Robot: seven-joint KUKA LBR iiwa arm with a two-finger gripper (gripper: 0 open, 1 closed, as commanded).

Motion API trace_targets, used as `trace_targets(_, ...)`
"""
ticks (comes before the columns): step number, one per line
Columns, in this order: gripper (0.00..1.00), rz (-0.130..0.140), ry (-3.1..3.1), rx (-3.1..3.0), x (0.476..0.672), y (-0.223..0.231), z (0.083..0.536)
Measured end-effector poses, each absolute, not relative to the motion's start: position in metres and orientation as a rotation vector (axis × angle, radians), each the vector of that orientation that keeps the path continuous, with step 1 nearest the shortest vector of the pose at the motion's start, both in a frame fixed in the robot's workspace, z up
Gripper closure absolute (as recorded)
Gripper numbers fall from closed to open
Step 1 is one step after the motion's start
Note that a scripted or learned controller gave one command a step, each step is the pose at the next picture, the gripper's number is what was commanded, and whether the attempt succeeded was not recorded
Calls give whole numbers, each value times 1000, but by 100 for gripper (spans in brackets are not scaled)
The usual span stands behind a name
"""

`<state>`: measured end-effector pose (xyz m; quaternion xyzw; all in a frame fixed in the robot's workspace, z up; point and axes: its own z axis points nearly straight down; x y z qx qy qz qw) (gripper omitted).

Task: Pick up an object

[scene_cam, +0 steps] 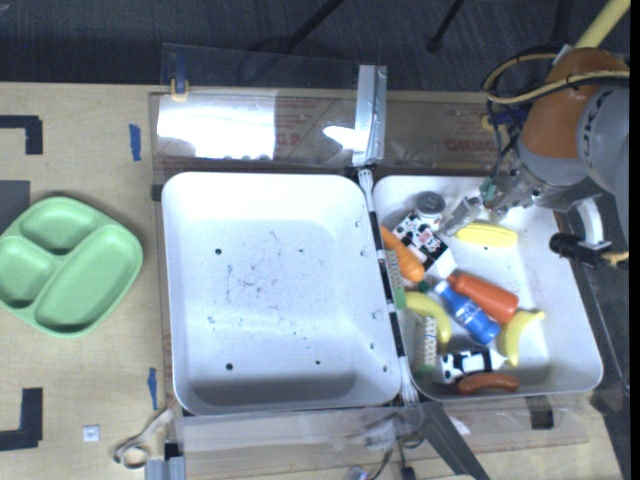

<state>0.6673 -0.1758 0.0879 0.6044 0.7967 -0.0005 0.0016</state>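
The arm (575,133) enters from the far right, its orange band above the wrist, and slants down and leftward over the far right corner of the right bin (575,313). The gripper (462,215) sits low at the far end of that bin, above the toys, just left of a yellow block (487,235) and just right of a small grey cap (430,203). How far it is open cannot be told at this angle, and nothing is visibly held between its tips. The objects to pick are crowded into the left and near parts of the right bin: a black-and-white box (420,238), an orange carrot-like piece (404,258), an orange and blue bottle (470,303), a yellow banana (518,330), a second black-and-white toy (464,364) and a red sausage (486,382) against the near wall. Bare floor shows along the right side of that bin. The left bin (270,278) offers a wide bare floor. A green divided plate (65,265) lies on the bench well to the left, apart from both bins.
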Motion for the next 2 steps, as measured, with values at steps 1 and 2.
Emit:
trace_targets(1,100,3,2497,1892,669,-175,99)
trace_targets(2,0,3,2497,1892,669,-175,99)
